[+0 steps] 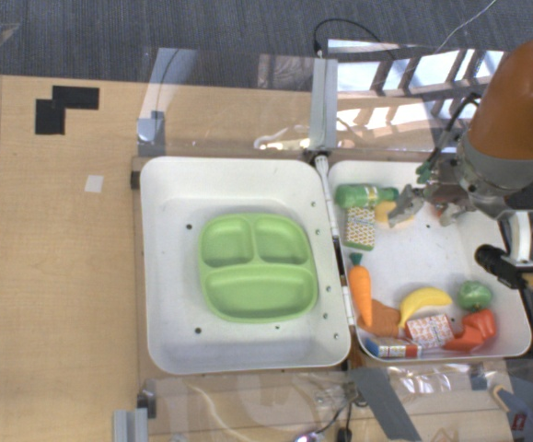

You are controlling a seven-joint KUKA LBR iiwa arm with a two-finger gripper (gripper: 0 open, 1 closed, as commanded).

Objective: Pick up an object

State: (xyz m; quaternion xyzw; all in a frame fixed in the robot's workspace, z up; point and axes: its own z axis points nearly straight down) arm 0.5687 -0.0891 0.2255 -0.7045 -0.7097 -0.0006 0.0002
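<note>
The hand sits low over the upper part of the right bin, close to a green bottle lying on its side against the left wall and a patterned packet just below it; whether it is spread or pressed together I cannot tell, since the metal parts blur into one another, and nothing is plainly seen between them. The main risk, as I judge it, is a miss: the bottle is round and lies hard by the wall, so it may roll or be pushed aside, or the hand may strike the rim. The packet looks flat and may offer little to catch. The right bin also holds a carrot along its left side, and, crowded in the lower corner, a banana, a small box, a red piece and a green vegetable; these lie touching, so one could drag another. The left bin holds a green divided tray, with nothing visible in its compartments.
</note>
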